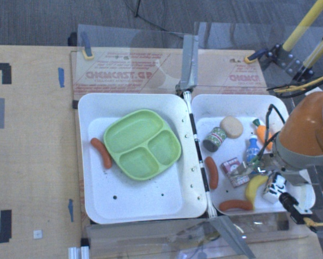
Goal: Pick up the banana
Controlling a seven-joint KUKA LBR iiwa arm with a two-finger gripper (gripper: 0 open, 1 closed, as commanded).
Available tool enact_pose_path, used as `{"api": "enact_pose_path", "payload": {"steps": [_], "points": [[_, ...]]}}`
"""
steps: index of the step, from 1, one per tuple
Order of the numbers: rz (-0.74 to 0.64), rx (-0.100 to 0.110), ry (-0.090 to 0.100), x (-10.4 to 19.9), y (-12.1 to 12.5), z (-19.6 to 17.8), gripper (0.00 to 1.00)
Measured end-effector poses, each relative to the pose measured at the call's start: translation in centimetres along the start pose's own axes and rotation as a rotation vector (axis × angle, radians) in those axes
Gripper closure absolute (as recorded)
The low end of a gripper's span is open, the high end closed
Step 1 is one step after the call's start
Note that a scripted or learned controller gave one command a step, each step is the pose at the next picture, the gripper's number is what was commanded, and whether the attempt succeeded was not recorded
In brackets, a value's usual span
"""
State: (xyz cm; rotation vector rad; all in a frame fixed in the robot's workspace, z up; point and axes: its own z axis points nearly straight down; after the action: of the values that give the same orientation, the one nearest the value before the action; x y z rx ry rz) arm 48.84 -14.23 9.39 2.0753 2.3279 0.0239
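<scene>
The yellow banana [254, 189] lies curved in the right bin [200, 108], near its front right corner. My gripper [273, 186] hangs low right beside the banana's right side, touching or almost touching it. The grey arm with its orange band [308, 124] comes in from the right and hides the bin's right part.
Around the banana lie a small printed box [235, 172], a blue bottle [252, 147], a can [215, 138], a tan round food item [232, 126] and two sausages [211, 172] [235, 204]. The left bin [134, 199] holds a green divided plate [143, 143] and another sausage [101, 152].
</scene>
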Motion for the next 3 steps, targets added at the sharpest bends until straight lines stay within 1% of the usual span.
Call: {"api": "enact_pose_path", "payload": {"steps": [1, 2, 3], "points": [[-0.361, 0.003, 0.0, 0.4, -0.1, 0.1, 0.0], [-0.36, -0.001, 0.0, 0.4, 0.0, -1.0, 1.0], [-0.36, 0.0, 0.0, 0.4, 0.0, -1.0, 0.0]]}}
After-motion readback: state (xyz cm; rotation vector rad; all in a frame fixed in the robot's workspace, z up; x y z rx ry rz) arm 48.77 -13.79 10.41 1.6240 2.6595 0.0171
